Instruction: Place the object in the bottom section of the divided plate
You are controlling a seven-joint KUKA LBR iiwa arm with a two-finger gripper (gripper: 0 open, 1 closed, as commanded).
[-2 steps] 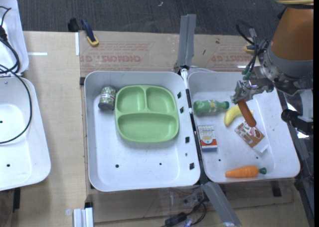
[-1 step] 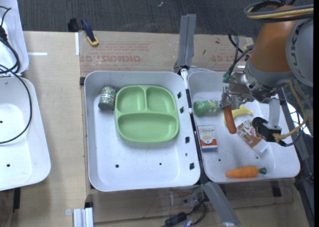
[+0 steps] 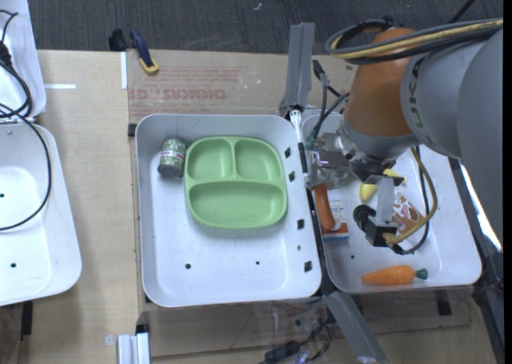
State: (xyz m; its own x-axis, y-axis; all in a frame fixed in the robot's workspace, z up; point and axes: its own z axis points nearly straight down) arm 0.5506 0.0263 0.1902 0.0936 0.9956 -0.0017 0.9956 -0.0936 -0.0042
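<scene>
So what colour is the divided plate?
Light green; the divided plate shows in the camera view.

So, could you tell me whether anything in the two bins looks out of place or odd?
Mostly tidy. The green divided plate sits flat in the left bin, all sections bare. One oddity: a small can lies tipped on its side against the plate's left rim. The carrot rests in the right bin.
</scene>
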